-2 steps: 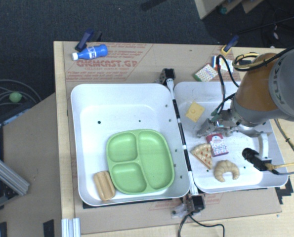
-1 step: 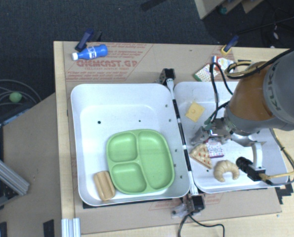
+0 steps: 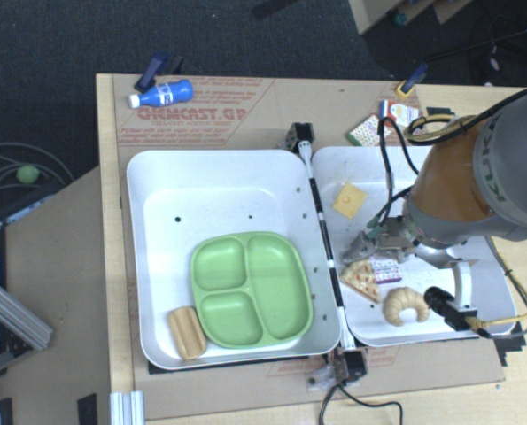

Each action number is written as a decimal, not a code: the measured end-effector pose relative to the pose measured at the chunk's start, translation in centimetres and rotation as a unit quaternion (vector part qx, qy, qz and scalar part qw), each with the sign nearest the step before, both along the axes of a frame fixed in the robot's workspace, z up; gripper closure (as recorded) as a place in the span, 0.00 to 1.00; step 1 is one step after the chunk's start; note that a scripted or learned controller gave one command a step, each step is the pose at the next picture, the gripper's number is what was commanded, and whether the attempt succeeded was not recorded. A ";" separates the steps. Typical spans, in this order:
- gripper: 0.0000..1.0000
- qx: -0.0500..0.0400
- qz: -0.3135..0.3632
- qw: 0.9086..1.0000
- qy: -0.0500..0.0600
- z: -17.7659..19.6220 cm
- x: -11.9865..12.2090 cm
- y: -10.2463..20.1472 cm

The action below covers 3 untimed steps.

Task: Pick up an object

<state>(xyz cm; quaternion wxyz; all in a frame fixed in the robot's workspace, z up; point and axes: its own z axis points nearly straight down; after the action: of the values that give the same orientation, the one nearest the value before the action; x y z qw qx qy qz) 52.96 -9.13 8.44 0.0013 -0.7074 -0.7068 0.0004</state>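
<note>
Where pincer (image 3: 370, 248) hovers: flat triangular slice (image 3: 364, 280), curved croissant (image 3: 406, 304).

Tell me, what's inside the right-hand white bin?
A yellow cheese-like square, a pizza-like slice and a croissant lie in the right bin. The arm covers its far right part.

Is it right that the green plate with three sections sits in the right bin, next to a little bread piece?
Not quite. The camera view shows the green plate in the left bin, not the right one. The little bread piece does lie beside it.
</note>
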 end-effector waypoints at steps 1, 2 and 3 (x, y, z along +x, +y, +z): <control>0.00 0.000 0.000 1.000 0.000 0.0 -1.4 0.0; 0.00 0.000 0.000 1.000 -0.001 0.0 -1.4 0.0; 0.00 -0.001 0.000 1.000 -0.002 0.0 -1.0 -0.3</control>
<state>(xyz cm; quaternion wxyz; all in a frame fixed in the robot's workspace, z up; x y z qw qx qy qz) 51.97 -9.40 8.43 -0.0002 -0.7073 -0.7069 -0.0002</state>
